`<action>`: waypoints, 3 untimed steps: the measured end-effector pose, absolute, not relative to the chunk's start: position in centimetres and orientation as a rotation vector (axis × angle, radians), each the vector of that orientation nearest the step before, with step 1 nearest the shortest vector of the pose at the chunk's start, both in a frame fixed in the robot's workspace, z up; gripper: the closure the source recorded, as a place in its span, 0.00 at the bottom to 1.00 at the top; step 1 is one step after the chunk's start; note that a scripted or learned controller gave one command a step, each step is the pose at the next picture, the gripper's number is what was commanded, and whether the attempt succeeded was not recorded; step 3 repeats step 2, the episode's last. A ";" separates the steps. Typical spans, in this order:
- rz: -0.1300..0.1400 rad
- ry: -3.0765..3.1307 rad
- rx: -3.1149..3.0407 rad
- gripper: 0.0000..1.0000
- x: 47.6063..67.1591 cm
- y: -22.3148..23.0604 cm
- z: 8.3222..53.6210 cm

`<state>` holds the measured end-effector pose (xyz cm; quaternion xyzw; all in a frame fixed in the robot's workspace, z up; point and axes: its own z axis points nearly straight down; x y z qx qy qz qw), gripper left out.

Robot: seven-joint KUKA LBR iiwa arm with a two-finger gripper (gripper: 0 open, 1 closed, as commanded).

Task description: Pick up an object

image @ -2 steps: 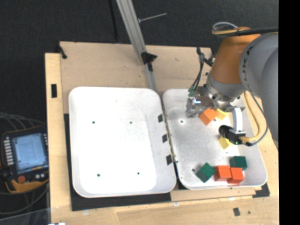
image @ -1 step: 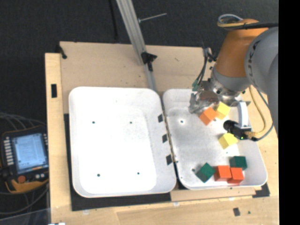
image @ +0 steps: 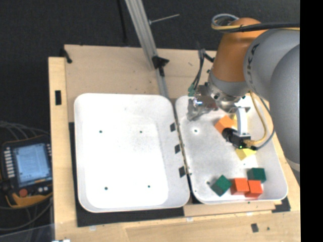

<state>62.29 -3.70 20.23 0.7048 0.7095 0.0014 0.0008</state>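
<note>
My gripper hangs over the far left corner of the right bin, under the orange wrist band. No object shows beneath it or in it. An orange block lies just right of the gripper, partly hidden by the wrist's white and black fittings. A yellow block sits further toward the near right. Along the near edge lie a green block, two orange blocks and another green block.
The left bin sits beside the right one, their rims meeting at a row of black clips. A slanted metal pole rises behind the bins. A handheld pendant lies left of the bench.
</note>
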 end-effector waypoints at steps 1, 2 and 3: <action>0.006 2.230 2.211 1.00 64.3 1.6 21.4; 0.006 2.230 2.212 1.00 65.3 7.2 23.2; 0.006 2.230 2.212 1.00 65.3 7.2 23.2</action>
